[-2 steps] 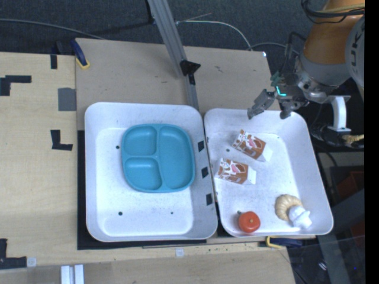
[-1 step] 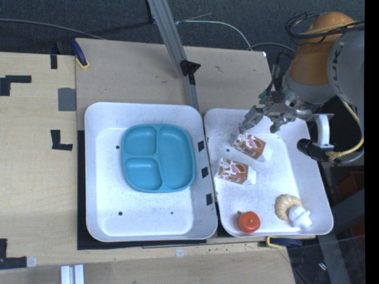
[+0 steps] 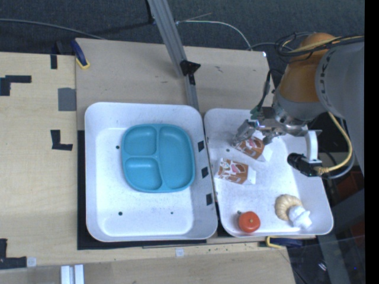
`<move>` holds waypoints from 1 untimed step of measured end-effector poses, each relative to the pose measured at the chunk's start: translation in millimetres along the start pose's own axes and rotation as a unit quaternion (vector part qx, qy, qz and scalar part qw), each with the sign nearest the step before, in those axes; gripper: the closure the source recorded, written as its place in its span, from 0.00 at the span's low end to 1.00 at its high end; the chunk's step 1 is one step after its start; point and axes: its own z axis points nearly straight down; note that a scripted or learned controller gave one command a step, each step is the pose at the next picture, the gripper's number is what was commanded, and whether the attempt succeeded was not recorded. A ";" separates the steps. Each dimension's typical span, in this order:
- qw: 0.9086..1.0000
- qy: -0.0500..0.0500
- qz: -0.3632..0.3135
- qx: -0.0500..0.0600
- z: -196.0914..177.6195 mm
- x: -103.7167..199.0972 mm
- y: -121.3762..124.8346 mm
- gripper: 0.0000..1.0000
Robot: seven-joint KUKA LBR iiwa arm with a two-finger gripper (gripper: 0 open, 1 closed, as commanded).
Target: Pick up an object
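Your counter [image 3: 35, 135] carries two white bins [image 3: 98, 218]; the gripper [image 3: 256, 136] hovers over a snack packet [image 3: 253, 147], fingers' state unclear.

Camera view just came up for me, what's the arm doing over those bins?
The arm has reached into the right bin and its hand is down at a snack packet near the bin's far end. A second packet, a red ball and a tan and white toy lie untouched nearer the camera. The left bin holds a blue divided plate.
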 end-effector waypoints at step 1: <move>1.000 -0.002 0.000 -0.009 40.4 -7.0 4.3 0.00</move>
